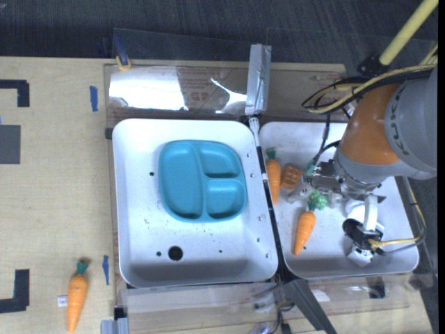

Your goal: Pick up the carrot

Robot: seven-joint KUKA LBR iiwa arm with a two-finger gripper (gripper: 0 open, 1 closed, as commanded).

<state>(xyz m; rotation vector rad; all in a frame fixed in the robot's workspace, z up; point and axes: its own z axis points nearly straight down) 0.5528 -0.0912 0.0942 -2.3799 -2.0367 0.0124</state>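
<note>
Carrot (304, 231) lies in the right bin (396, 259).
Looks light, stiff, smooth; mid-body suits gripping. Tool (321, 186) grip state cannot be told.

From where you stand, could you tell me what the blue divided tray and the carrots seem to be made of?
Blue divided tray: probably moulded plastic, matte, with soft rounded compartments. Carrots, for example the one in the right bin: likely toy plastic, uniformly bright orange with green tops, though the material is uncertain.

- One fixed camera sits above the light wooden surface (49, 186), looking down at a slant.
- Both shallow white plastic bins (139, 242) fit in frame, at middling range.
- The grey, orange-banded arm (389, 138) enters from the right.
</note>
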